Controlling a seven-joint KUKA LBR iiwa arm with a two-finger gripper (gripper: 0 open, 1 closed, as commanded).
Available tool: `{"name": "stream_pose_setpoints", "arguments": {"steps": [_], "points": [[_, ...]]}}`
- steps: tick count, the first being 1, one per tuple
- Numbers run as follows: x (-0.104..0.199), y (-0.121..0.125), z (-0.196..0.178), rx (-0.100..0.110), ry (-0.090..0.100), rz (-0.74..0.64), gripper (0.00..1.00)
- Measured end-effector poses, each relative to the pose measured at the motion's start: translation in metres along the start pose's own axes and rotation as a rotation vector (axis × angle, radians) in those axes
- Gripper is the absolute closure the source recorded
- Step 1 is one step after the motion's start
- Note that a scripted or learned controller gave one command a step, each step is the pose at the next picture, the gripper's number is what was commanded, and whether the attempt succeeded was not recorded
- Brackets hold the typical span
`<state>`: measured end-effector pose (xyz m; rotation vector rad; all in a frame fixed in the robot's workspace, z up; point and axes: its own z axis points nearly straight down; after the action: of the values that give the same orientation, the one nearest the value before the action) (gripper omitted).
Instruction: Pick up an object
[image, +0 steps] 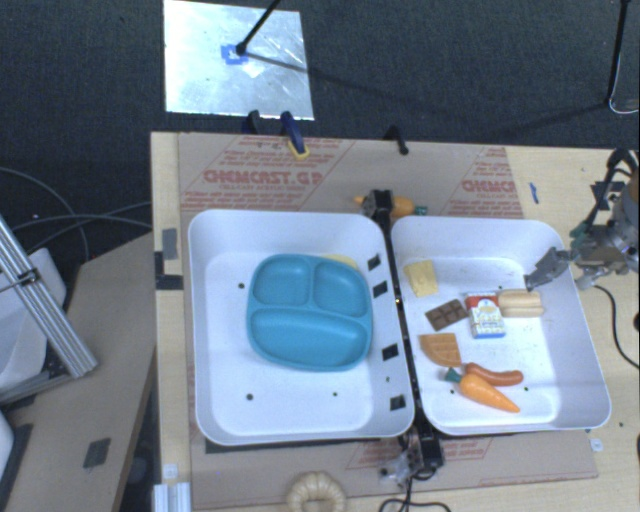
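1. A pale wooden tabletop (560, 175), covered by a brown printed cardboard sheet (300, 170), is carrying two shallow white bins side by side.
2. The left white bin (215, 320) is holding a blue sectioned plastic plate (308, 310).
3. The right white bin (580, 370) is holding toy foods: a pale yellow cheese slab (421, 277), a brown chocolate bar (445, 314), a small red and white carton (486, 315), a tan bread roll (520, 303), a tan cracker piece (440, 349), a reddish sausage (492, 376) and an orange carrot (486, 393) at the near side.
4. The grey end effector (545, 270) is hanging over the right bin's far right corner, just beside the bread roll; whether its fingers are apart or together I cannot tell.
5. Beyond the tabletop, dark carpet floor (450, 60) is showing, with a shiny metal sheet (238, 60) lying on it.
6. At left, an aluminium frame (40, 310) is standing beside a lower tan surface (110, 300).
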<state>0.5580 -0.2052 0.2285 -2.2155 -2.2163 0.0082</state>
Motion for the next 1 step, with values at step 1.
{"name": "stream_pose_setpoints", "arguments": {"steps": [1], "points": [[0.0004, 0.0025, -0.0063, -0.011, -0.003, -0.003, 0.00]]}}
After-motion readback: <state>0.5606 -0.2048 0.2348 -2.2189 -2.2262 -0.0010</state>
